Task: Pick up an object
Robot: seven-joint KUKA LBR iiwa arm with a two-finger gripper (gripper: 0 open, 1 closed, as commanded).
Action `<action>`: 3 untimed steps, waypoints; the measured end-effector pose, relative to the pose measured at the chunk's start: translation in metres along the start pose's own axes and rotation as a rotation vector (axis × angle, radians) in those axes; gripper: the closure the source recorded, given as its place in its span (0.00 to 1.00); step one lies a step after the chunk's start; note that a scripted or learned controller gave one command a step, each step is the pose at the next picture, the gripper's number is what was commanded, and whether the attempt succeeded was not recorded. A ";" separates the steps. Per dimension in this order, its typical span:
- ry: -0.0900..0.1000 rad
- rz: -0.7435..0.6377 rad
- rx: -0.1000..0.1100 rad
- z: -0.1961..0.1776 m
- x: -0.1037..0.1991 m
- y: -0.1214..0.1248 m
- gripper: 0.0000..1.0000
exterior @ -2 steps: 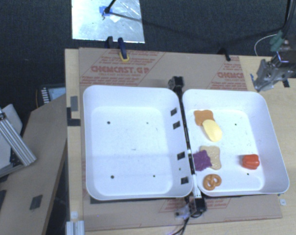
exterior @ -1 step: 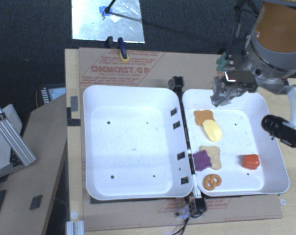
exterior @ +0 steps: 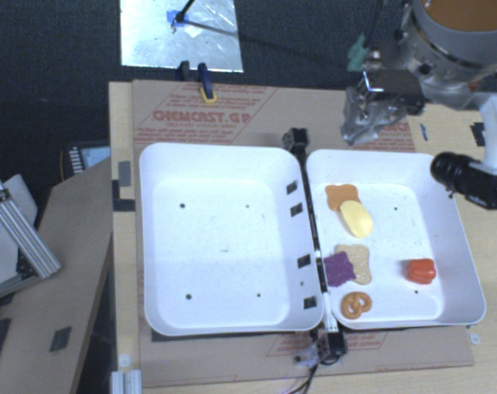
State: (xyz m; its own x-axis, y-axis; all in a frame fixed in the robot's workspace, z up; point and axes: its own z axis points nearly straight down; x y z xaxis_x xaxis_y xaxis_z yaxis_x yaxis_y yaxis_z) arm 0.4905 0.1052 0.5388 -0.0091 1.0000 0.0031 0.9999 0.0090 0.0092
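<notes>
Gripper [exterior: 370,125] hangs above the far rim of the right bin [exterior: 457,220], near the bench's back edge, tilted, nothing visibly between its fingers; how wide they stand can't be told from this angle, too blurred. All candidate items sit in the right bin; left bin [exterior: 162,220] has none. Along the divider side: orange piece [exterior: 340,194] touching a yellow egg-shaped piece [exterior: 356,219] just in front of it; further forward a purple piece [exterior: 339,268] overlapping a tan flat piece [exterior: 357,258]; a pretzel [exterior: 355,304] near the front corner. Red pepper-like item [exterior: 421,271] sits alone, well apart from the rest, toward the bin's outer side. These look like small toy foods, so likely light, stiff plastic, smooth and a bit slippery, not fragile. Best pick judged: red item, since it's isolated and chunky, with room for fingers on both sides; grip across its body, middle height. Yellow piece is rounded and may squirt out of a pinch; take it across the short axis if chosen. Purple, tan, orange and pretzel look flat and low, hard to get fingers under, and the touching pairs risk a double grab or nudge. Light items may slide on the smooth bin floor when one finger lands first.
</notes>
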 end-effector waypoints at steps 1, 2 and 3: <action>-0.003 0.001 0.012 0.072 0.046 -0.005 1.00; -0.001 0.004 0.004 0.028 0.043 -0.004 1.00; -0.002 0.002 0.007 0.047 0.094 0.039 1.00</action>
State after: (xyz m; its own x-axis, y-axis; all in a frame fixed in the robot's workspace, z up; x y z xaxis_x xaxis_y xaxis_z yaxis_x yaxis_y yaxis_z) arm 0.5286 0.1997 0.4920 -0.0075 1.0000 0.0011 1.0000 0.0075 0.0025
